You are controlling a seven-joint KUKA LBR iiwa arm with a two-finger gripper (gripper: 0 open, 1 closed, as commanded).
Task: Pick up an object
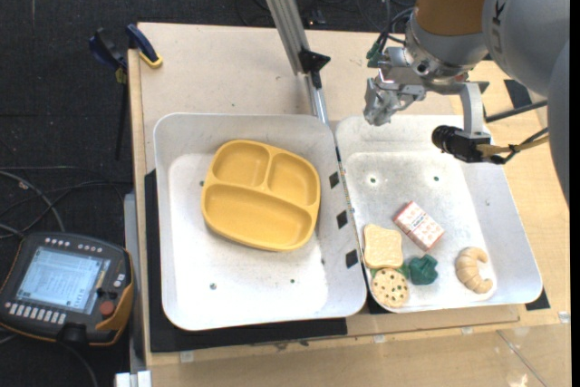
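My gripper (pixel 379 111) hangs at upper right, its state unreadable, nothing in it; the toast (pixel 382 246) and croissant (pixel 474 269) lie unpicked.

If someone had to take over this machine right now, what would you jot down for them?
Gripper: up over the far edge of the right bin, holding nothing.
Right bin, near end: small box, bread slice, cookie, green piece, croissant.
Left bin: yellow divided tray.
Done: nothing picked yet.
Left: choose an item, descend, grasp, lift.
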